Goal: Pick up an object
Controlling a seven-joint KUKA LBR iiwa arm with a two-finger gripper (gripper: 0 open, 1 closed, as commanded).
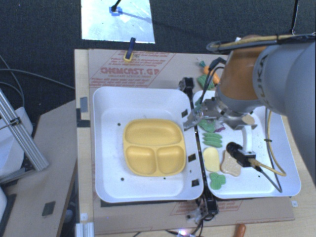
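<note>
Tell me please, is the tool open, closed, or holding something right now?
Tool: cannot be told; it sits low over the right bin, among the toy food.

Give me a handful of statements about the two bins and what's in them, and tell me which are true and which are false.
1. A yellow divided plate lies in the left bin. True.
2. The plate has five compartments. False: three show, one long and two smaller.
3. The arm reaches over the right bin. True.
4. The toy bread slice lies on the yellow plate. False: it lies in the right bin, beside a green pea pod.
5. The two bins stand side by side. True.
</note>
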